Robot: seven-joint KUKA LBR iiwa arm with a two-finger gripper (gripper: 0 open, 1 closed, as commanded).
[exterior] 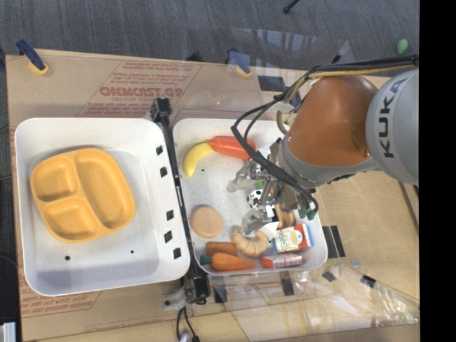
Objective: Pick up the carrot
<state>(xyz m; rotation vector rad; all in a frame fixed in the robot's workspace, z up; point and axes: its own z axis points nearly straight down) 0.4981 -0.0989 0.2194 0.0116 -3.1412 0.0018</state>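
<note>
Orange carrot (233, 263) lies at the right bin's (214, 194) near edge, touching a sausage (221, 249) and croissant (250, 243). I judge it light, rigid, slick; I would grasp mid-body. Gripper (258, 194) hovers above it, open and holding nothing.

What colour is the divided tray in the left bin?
The divided tray is yellow-orange, one plain colour with no pattern, seen clearly in the camera view.

Even, bright overhead light is washing the left bin (28, 191) (soft shadows lying along its inner walls); beside it, plastic sheeting (342, 291) is glaring, detail staying slightly soft throughout.
</note>
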